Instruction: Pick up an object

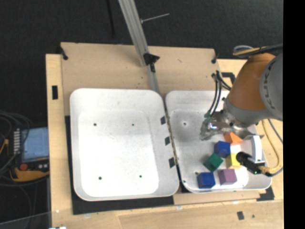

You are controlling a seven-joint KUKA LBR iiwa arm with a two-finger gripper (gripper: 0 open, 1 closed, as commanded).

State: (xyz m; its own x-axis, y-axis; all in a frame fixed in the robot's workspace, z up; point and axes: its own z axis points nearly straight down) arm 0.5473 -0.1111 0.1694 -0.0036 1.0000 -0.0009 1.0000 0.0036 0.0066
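While the arm [252, 87] hangs over the right bin [190, 104], fingers [208, 128] blurred, opening unclear, coloured blocks [221, 149] just beside

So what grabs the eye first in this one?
The orange-banded arm reaching in from the right over the right bin. Next, the cluster of small colored blocks in that bin's near right corner: two blue blocks, a green block and a purple block. The gripper hangs just above them.
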